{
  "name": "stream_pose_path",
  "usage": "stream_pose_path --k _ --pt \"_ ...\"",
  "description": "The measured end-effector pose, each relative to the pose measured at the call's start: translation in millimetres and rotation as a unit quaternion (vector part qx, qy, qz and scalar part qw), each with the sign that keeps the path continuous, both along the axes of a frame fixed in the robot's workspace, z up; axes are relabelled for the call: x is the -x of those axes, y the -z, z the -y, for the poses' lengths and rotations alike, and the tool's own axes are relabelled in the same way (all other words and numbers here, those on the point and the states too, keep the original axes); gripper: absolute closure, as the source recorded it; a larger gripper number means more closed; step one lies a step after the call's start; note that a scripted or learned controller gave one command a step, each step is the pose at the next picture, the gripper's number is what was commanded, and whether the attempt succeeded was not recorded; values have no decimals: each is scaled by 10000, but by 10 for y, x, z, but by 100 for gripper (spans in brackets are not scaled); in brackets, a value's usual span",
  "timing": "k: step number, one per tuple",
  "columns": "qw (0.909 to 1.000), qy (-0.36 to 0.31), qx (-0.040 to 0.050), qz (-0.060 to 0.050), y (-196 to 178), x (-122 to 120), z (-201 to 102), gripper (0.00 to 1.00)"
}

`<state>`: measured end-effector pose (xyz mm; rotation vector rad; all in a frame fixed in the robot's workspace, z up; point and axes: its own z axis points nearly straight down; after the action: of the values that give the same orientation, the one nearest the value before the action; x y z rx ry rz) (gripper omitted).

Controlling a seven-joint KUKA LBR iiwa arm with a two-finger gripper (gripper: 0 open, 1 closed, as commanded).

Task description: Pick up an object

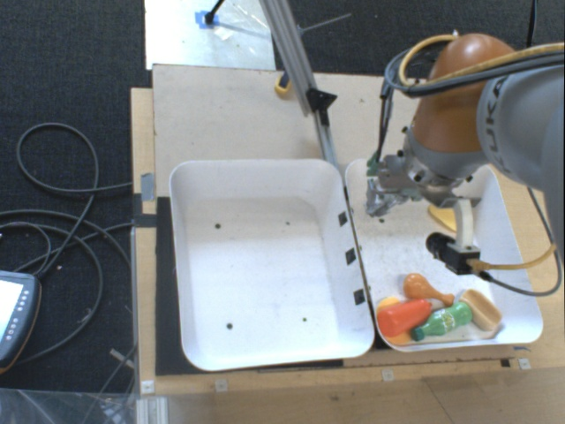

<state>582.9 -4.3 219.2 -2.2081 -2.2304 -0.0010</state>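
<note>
Arm [494, 95] reaches leftward, gripper [381, 203] pointing down.

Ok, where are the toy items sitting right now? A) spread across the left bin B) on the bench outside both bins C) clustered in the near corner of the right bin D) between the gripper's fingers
C: the green bottle, the orange-red carrot and the other toys lie together at the near end of the right bin.

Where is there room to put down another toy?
The left bin has a bare floor from wall to wall. In the right bin, toys crowd the near corner: carrot, green bottle. The pincer hangs over its far end.
</note>
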Motion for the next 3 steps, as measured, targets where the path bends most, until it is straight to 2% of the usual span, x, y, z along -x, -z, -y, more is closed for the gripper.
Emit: stream_pose_path --k 1,2,3 --pt "10000 -11 -5 6 -84 226 -592 100" --pt "10000 -3 -1 12 -112 305 -1018 100" --pt "10000 43 10 5 -114 386 -966 100"
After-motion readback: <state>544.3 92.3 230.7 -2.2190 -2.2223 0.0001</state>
